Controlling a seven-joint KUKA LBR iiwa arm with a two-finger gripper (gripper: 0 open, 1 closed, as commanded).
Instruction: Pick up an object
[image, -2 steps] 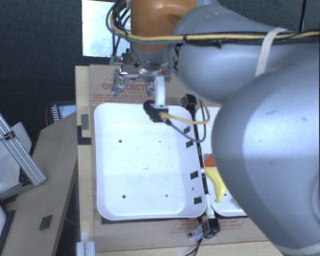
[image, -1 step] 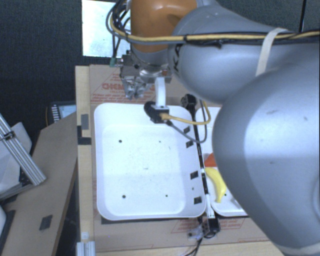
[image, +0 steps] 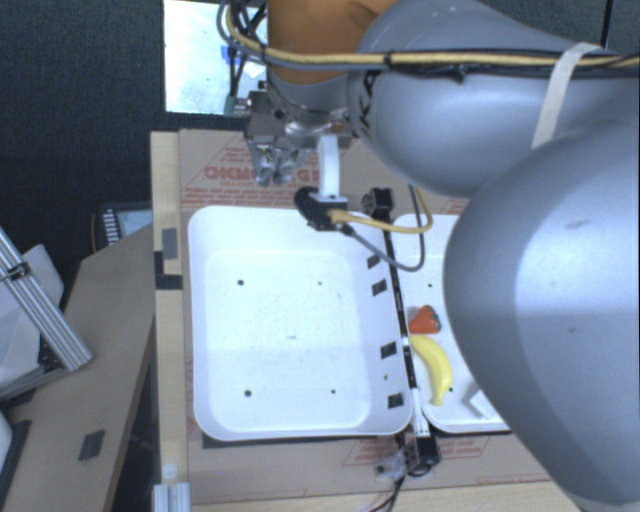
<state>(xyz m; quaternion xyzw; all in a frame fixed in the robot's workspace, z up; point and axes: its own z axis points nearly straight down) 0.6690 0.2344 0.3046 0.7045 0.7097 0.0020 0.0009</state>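
Banana (image: 433, 368), smooth and curved, beside glossy red object (image: 425, 320).

A robotics lab: white bins (image: 215, 300) on a cardboard-topped bench (image: 215, 165), aluminium framing (image: 40, 310), loose cabling (image: 385, 228).

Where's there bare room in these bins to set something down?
The left bin has an open white floor from wall to wall. The right bin is crowded: a banana and a red piece lie by the divider, and the arm covers most of it.
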